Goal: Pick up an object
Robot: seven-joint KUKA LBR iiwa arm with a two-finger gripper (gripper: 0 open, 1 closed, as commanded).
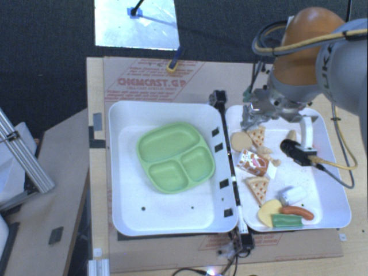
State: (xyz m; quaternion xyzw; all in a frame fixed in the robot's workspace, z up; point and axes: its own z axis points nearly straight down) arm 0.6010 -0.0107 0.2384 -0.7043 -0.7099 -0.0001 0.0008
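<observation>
Camera view, end effector point(251, 119) over, seemingly, waffle point(257, 135)

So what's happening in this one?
A robot arm reaches in from the right over the right bin, which holds toy food: waffle pieces, a snack packet, a hot dog. Its gripper hangs near the bin's far left corner. The left bin holds a green divided plate.
</observation>
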